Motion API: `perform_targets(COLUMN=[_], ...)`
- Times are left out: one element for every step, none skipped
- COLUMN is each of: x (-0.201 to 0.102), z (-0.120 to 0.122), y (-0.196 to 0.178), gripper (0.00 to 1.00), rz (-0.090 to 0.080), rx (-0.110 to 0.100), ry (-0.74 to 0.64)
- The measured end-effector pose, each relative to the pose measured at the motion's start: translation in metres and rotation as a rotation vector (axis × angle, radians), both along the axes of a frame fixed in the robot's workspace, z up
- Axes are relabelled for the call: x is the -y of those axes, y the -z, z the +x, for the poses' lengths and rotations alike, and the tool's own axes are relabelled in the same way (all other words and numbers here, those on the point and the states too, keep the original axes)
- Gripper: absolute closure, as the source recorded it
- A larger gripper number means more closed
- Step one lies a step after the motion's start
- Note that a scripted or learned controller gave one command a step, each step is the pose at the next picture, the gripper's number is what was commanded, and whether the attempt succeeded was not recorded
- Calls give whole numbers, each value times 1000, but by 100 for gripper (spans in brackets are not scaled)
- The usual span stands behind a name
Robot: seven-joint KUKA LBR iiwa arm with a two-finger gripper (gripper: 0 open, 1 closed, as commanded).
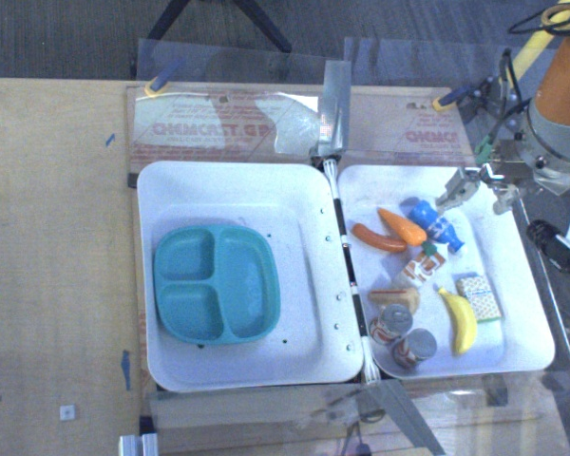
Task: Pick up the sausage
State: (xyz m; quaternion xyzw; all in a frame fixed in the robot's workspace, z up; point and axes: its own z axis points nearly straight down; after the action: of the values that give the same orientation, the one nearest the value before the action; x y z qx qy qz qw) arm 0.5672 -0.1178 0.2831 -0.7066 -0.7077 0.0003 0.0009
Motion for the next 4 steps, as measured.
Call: perform_targets(x=[21, 65, 94, 84], z=[-18, -88, -80, -75], y=[95, 163, 190, 180], gripper=[0, 0, 0, 100], rz=[-1, 0, 12, 25], rx=[2, 2, 14, 20], ry=[-80, -75, -251, -262])
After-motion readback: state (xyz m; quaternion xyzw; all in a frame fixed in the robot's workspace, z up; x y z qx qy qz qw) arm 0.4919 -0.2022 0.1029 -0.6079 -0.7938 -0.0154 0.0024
